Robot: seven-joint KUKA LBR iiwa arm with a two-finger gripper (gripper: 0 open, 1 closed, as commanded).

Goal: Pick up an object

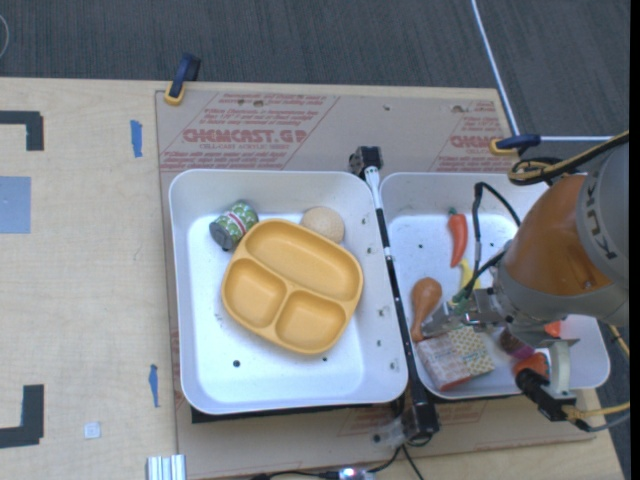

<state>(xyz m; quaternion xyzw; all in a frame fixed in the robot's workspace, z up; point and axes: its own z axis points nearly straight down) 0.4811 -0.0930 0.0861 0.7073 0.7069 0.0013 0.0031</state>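
the end effector sits low in the right bin, lower right of frame, over a patterned packet — its likely target — grip state: cannot tell.

Pale wooden bench stands on dark grey carpet.
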